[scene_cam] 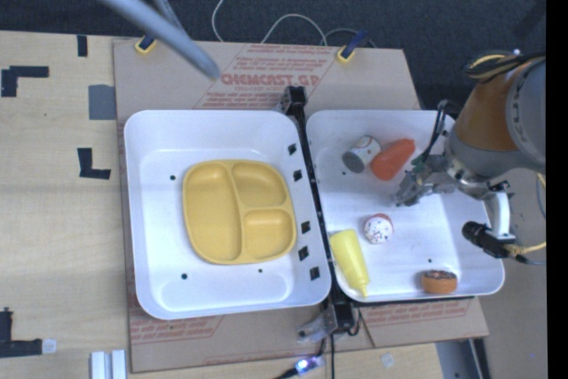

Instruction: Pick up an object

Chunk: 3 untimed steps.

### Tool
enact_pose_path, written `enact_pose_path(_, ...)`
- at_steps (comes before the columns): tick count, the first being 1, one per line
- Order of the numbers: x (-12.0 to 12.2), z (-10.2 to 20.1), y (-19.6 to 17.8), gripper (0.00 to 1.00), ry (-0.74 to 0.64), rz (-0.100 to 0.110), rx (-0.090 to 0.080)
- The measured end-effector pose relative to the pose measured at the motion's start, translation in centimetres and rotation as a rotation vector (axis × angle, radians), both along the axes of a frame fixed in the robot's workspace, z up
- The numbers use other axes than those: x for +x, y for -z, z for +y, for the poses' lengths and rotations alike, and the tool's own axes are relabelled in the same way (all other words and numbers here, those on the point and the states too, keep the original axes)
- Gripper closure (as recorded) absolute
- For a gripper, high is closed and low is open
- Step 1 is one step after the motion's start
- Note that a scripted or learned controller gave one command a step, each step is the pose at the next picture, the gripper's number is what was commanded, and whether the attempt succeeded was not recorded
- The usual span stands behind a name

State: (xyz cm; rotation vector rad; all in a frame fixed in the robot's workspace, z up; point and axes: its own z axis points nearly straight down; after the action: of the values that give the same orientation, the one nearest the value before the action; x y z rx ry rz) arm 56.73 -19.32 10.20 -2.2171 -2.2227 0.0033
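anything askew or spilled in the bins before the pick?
Nothing spilled or damaged. The yellow divided plate sits flat in the left bin. In the right bin, the yellow bottle lies on its side against the left wall, and the grey can is tipped over beside the orange carrot.

Count of bench contents, by kind

Two shallow white plastic bins (142, 217) (470, 284); one yellow three-compartment plate (238, 210); one orange carrot-shaped toy (392, 158); one grey cylinder (358, 153); one white speckled ball (378, 229); one yellow squeeze bottle (350, 260); one small orange-brown round piece (439, 280).
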Motion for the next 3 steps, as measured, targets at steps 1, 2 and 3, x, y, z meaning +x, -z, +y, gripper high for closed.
enact_pose_path(1, 0.4, -0.2, -6.3, 1.0, 0.001, -0.007, -0.001)
enact_pose_path(2, 0.4, 0.4, -10.7, 1.0, 0.0, -0.006, -0.001)
enact_pose_path(3, 0.0, 0.7, -15.2, 1.0, 0.0, -0.007, -0.001)
